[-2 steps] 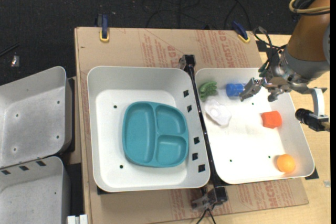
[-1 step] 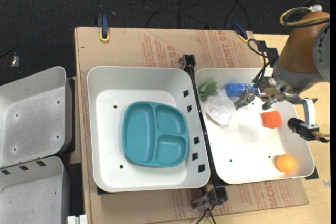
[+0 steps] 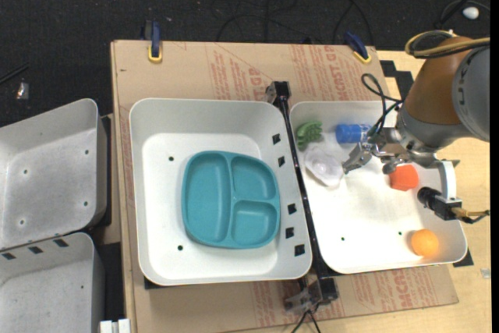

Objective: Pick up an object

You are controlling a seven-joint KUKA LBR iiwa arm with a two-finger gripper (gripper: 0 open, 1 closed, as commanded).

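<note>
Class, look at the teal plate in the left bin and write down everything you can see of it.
The teal plate is a rounded-square dish that looks like smooth plastic, split by raised ridges into three compartments: one large on its left, two smaller on its right. It lies flat, face up, turned slightly, about the middle of the left bin's white floor. Nothing lies in it, and only the bin floor touches it. The claw is over the right bin, well apart from it.
</note>
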